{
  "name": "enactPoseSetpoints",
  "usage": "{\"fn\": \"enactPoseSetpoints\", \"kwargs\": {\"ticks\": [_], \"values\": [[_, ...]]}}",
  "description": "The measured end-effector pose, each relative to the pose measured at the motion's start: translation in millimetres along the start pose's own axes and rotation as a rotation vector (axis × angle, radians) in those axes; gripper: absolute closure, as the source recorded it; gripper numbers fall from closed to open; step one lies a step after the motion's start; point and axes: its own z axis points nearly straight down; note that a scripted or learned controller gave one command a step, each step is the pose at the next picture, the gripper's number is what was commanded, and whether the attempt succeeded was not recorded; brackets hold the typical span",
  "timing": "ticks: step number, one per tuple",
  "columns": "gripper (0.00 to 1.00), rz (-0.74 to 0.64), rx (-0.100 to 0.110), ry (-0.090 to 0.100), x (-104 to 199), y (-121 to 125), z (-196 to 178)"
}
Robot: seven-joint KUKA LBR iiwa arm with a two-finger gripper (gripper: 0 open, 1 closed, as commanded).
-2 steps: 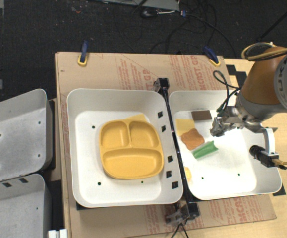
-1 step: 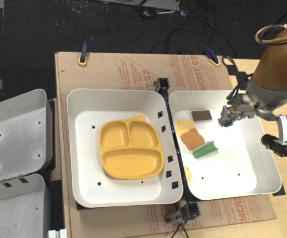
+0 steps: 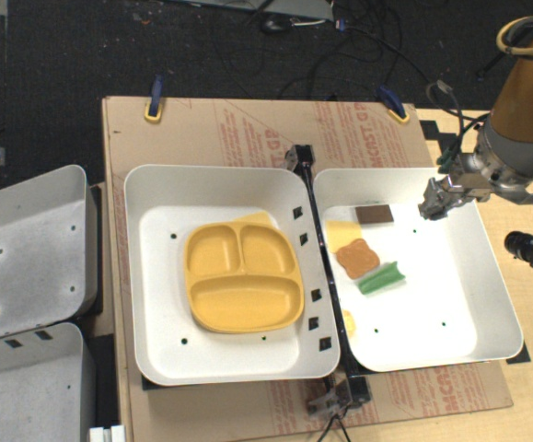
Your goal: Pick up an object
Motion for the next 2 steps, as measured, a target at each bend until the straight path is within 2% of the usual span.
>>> {"fn": "enactPoseSetpoints", "kwargs": {"ticks": [1,2], "values": [[1.00,-0.004,0.006,0.003,44.8,0.5,8.4],[1.00,-0.005,0.008,0.004,102.8,-2.4,20.5]]}}
